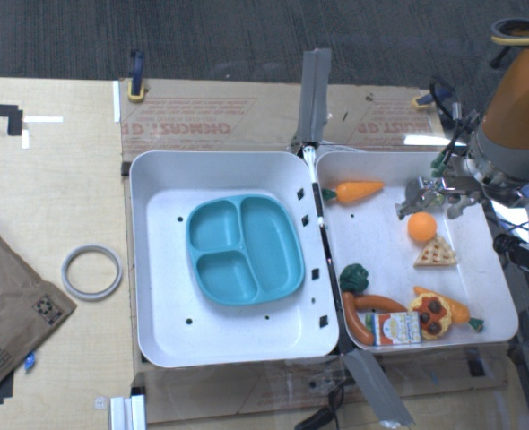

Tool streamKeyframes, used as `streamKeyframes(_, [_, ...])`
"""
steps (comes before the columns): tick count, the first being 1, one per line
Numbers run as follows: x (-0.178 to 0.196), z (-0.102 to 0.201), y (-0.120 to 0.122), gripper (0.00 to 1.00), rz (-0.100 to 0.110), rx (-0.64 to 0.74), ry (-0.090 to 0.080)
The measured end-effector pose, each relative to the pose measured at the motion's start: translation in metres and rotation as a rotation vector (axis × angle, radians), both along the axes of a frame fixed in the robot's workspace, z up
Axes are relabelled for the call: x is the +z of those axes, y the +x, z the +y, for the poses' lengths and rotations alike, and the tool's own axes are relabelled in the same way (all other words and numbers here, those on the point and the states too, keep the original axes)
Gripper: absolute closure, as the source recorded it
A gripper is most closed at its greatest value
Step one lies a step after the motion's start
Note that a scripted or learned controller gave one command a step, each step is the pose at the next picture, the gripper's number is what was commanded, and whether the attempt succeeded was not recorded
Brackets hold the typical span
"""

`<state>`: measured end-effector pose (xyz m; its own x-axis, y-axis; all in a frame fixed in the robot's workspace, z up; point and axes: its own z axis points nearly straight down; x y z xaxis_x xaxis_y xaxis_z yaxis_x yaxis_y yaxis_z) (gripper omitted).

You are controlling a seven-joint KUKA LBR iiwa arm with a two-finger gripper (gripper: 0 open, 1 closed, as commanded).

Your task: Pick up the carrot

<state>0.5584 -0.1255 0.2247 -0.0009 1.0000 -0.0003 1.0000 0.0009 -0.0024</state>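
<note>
Cardboard under the two bins carries red mirrored print, partly legible as "CHEMCAT" and "GP" (reversed from this angle). The carrot point(355, 191) lies on its side in the far left corner of the right bin point(480, 316), its green top touching the wall shared with the left bin point(157, 240). Relative to the carrot, the gripper point(437, 201) hovers well to the right over the same bin, above an orange ball point(421, 227); whether its fingers are spread or pressed together I cannot tell. A waffle-patterned wedge point(436, 253) sits just beyond that ball. Nearer the camera than the carrot lie a broccoli piece point(353, 277), a sausage point(372, 305), a small carton point(396, 329) with unreadable print, and a pizza slice point(432, 312). Left of the carrot, a teal divided plate point(245, 247) rests in the left bin. Farther left sit a tape ring point(91, 270) and a brown box point(9, 307) reading "BOX".
</note>
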Motion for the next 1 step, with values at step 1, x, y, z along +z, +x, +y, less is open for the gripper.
streamKeyframes(1, [-0.0371,-0.0352,0.0251,0.0,-0.001,-0.118,0.0])
